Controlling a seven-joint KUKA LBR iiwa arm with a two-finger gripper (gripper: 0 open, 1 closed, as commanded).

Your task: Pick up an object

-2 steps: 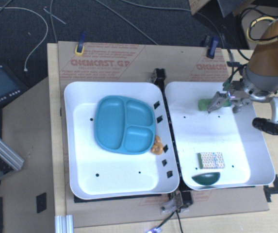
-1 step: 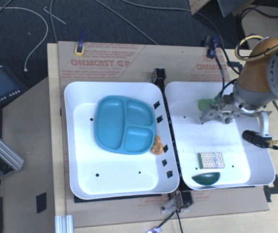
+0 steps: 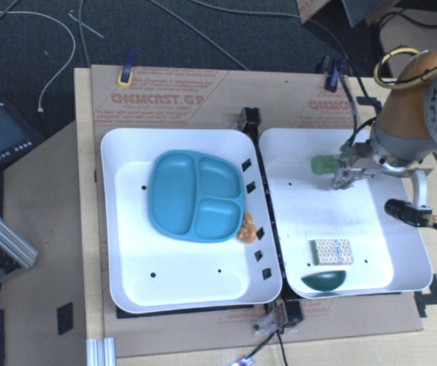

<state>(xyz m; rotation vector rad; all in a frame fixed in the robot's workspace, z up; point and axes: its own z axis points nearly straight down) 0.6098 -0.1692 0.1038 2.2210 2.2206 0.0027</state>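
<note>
My gripper (image 3: 345, 175) is low over the back of the right bin (image 3: 401, 265), reaching in from the right. A pale green object (image 3: 323, 163) lies right beside it on its left, touching or nearly touching; I cannot tell which. A small patterned block (image 3: 332, 251) lies nearer the bin's front. A dark green rounded object (image 3: 324, 280) rests against the front rim. In the left bin (image 3: 126, 227) sits a blue divided plate (image 3: 197, 197) with a small orange object (image 3: 246, 229) at its right edge.
A black divider with clips (image 3: 258, 204) runs between the two bins. A black cable end (image 3: 405, 212) hangs by the right bin's right side. Cables trail across the dark floor behind the bench.
</note>
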